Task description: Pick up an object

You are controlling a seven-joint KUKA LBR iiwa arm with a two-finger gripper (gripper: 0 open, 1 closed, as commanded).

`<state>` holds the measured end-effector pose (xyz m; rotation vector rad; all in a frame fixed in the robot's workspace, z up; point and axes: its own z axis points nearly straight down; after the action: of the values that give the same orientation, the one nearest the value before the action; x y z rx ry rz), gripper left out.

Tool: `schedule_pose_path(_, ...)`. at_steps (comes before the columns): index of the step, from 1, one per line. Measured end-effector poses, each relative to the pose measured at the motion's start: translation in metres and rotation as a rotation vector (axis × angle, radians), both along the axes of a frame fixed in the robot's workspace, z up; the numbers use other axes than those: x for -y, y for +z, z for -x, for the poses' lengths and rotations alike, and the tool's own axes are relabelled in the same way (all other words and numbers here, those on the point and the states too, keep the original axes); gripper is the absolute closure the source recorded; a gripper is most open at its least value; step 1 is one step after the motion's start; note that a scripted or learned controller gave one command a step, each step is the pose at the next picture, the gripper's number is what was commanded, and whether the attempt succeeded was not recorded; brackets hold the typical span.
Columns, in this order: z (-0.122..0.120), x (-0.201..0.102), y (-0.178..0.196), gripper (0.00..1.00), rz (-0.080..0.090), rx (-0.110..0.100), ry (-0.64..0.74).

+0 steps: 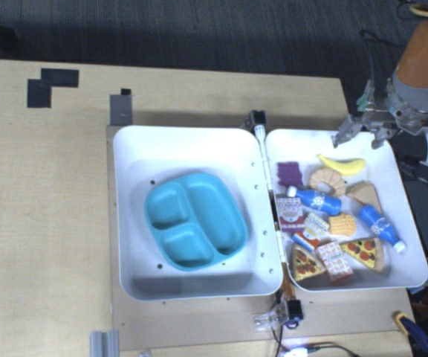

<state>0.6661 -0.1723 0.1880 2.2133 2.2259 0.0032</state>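
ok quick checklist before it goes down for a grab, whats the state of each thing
1. Gripper over the right bin: ok, at the bin's far rim.
2. Fingers spread for a grasp: ok, they look apart.
3. Nothing held already: ok, no object between the fingers.
4. Target in reach: ok, the toy banana lies just below the gripper.
5. Target free of neighbours: not ok, the banana touches the bread-like piece.
6. Left bin holds just the blue divided plate: ok.
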Motion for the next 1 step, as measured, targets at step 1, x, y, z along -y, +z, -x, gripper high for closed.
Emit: schedule_pose_path(1,0.0636,-0.0349,-0.1010,0.00,0.000,0.002,-0.002)
